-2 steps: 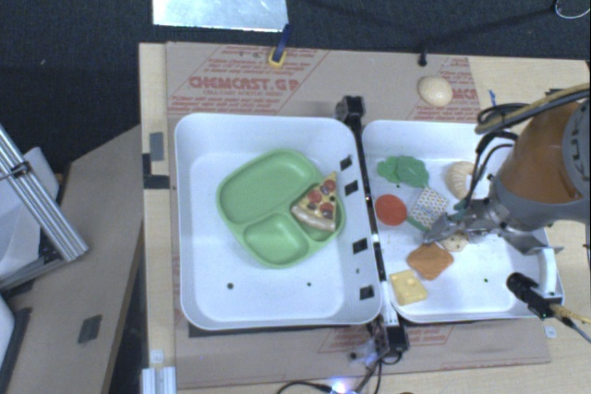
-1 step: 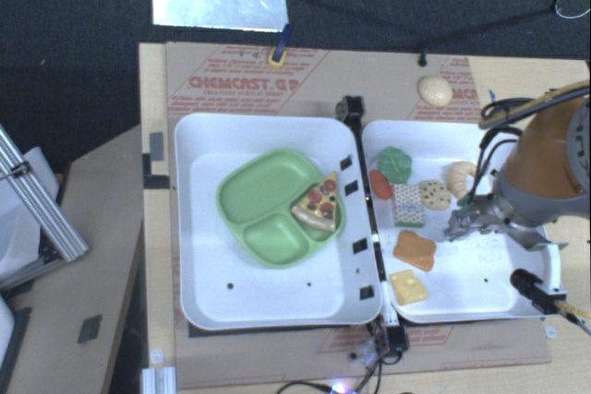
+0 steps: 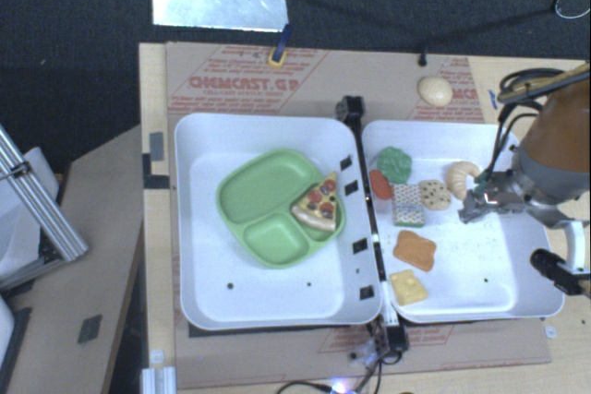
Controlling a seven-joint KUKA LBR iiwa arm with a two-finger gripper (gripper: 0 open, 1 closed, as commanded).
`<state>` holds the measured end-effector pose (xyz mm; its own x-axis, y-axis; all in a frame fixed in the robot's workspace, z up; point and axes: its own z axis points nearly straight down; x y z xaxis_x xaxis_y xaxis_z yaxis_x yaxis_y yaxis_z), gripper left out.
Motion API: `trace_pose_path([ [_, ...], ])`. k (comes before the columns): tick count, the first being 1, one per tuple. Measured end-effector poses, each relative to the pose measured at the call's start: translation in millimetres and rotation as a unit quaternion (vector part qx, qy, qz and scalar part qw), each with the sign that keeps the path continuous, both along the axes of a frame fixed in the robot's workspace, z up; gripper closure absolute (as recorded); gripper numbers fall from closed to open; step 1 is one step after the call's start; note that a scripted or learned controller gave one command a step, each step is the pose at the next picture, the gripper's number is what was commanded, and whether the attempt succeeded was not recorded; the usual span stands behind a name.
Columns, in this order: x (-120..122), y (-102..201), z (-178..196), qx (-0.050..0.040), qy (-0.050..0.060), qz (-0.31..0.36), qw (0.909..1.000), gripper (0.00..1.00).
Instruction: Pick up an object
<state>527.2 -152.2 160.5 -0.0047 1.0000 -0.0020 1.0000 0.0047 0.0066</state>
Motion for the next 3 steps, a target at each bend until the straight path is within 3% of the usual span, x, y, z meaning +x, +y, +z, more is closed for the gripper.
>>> trace_pose_path([
  [2,1.4,2.4,65.1,0.0003,0.001,0.0,1.0,1.0],
  [3,41.0,49.1,57.6,0.0011,0.001,0.003,1.0,1.0],
])
